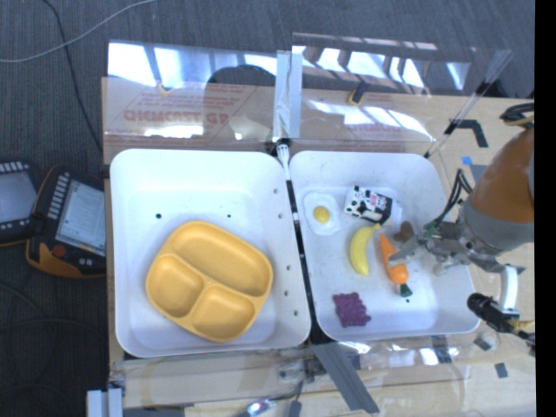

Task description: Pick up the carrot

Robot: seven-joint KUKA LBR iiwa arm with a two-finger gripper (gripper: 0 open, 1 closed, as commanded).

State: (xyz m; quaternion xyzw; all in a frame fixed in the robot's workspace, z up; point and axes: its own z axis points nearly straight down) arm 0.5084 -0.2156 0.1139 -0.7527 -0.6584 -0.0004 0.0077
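Note:
The carrot [393, 263] is orange with a small green tip. It lies in the right bin [434, 315], pointing toward the bin's front, just right of a yellow banana [361, 250]. My gripper [415, 247] reaches in from the right and sits low over the bin, right beside the carrot's upper right side. The grey wrist and orange band rise behind it to the right. I cannot make out whether the gripper touches the carrot.
The right bin also holds a fried egg toy [322, 215], a black-and-white block [368, 203], a small brown piece [405, 230] and purple grapes [350, 309]. A yellow divided plate [208, 278] lies in the left bin [139, 198].

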